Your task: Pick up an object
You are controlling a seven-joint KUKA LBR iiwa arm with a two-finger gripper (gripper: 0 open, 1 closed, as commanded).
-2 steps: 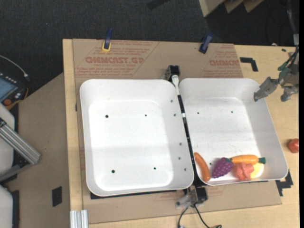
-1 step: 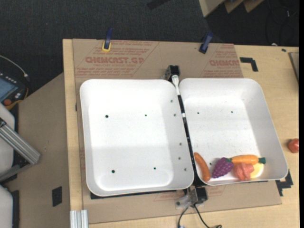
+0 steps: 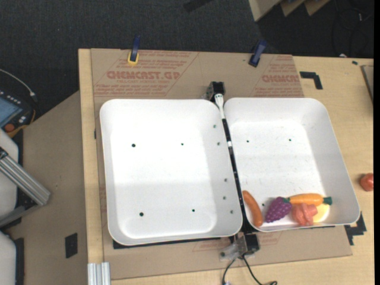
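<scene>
Plastic toy food clustered at right bin (image 3: 332, 141) near edge: sausage (image 3: 252, 208), purple grapes (image 3: 277, 209), carrot (image 3: 309, 199). Pick not yet begun. Gripper state impossible to tell. Next: descend over grapes, close.

White bins (image 3: 160, 230), purple grapes (image 3: 278, 209)

Toy food items lie clustered along the near edge of the right bin (image 3: 285, 123). An orange-red sausage (image 3: 252, 208) lies at the left of the group, tilted, close to the bin's left wall. Just beside it sits a purple grape bunch (image 3: 277, 209). An orange carrot (image 3: 309, 199) with a green tip lies roughly level above a red piece (image 3: 302, 214) and a pale yellow piece (image 3: 321, 214), the three touching.
</scene>
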